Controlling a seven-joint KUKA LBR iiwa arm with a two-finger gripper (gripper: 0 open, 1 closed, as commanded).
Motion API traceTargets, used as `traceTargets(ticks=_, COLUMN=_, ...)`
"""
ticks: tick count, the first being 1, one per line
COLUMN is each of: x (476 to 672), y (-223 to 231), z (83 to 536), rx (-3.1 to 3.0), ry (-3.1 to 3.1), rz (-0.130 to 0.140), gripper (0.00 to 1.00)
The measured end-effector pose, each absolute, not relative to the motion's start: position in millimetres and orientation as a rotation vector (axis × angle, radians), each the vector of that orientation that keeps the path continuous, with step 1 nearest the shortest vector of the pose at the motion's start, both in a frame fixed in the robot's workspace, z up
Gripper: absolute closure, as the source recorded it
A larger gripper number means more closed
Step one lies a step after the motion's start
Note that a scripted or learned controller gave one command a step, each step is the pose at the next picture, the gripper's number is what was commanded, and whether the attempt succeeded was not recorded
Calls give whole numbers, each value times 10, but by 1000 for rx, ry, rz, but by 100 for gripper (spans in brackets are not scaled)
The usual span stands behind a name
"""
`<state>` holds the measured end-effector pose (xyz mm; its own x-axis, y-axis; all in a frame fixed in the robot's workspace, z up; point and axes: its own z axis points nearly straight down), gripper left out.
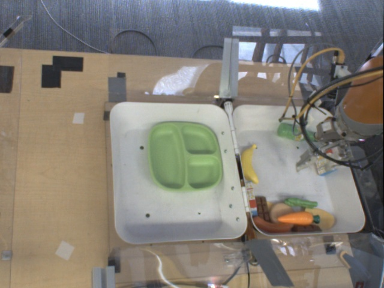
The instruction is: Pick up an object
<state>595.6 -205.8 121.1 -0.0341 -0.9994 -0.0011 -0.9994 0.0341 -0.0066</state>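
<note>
Toy foods [294,216] crowd the right bin's [270,134] lower corner; a banana [249,164] lies alone at its left wall. Gripper [312,158], at right, seems spread, holding nothing; the isolated banana looks easiest.

We see a matt green plastic tray [183,156] in a smooth white bin [129,179]; the bench [54,179] looks like pale wood.

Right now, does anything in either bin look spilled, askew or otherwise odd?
Nothing looks damaged or spilled. The green divided plate lies flat in the left bin. In the right bin, the banana lies by the dividing wall and the toy foods are bunched in the near corner.
</note>
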Motion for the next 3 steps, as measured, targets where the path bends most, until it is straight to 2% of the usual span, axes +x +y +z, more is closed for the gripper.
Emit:
traceTargets(ticks=1, x=6278, y=-1981, z=887, rx=-2215, ry=2208, rz=-7, gripper=0)
traceTargets(ticks=2, x=6734, y=-2046, z=2034, rx=-2203, ry=2221, rz=-24, gripper=0)
traceTargets(ticks=3, x=6717, y=-2046, z=978, rx=-2325, ry=2100, rz=-9, gripper=0)
